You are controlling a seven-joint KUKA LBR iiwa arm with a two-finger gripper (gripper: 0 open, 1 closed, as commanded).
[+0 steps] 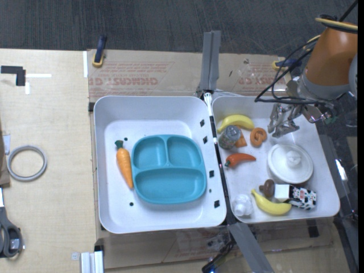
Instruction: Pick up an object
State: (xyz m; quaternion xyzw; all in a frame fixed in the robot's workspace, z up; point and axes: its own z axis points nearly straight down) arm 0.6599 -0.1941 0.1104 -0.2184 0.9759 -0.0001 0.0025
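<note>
My gripper (282, 124) hangs over the upper part of the right bin (327, 169), its metal fingers pointing down with nothing visible between them. Just left of it lie an orange ring-shaped toy (259, 136), a yellow banana (235, 121) and a grey rounded object (231, 136). A red chili pepper (240, 160) rests below those. Below the gripper sits a white round lidded bowl (290, 162). Along the bin's front edge are a second banana (269, 204), a brown piece (267, 187), a white object (243, 205) and a black-and-white cow-patterned item (301, 196).
The left bin (108, 169) holds a blue divided plate (169, 168) and a carrot (124, 164) beside it. On the bench at left lie a grey tape ring (26, 162) and scissors (10, 239). Cables trail from the arm at the upper right.
</note>
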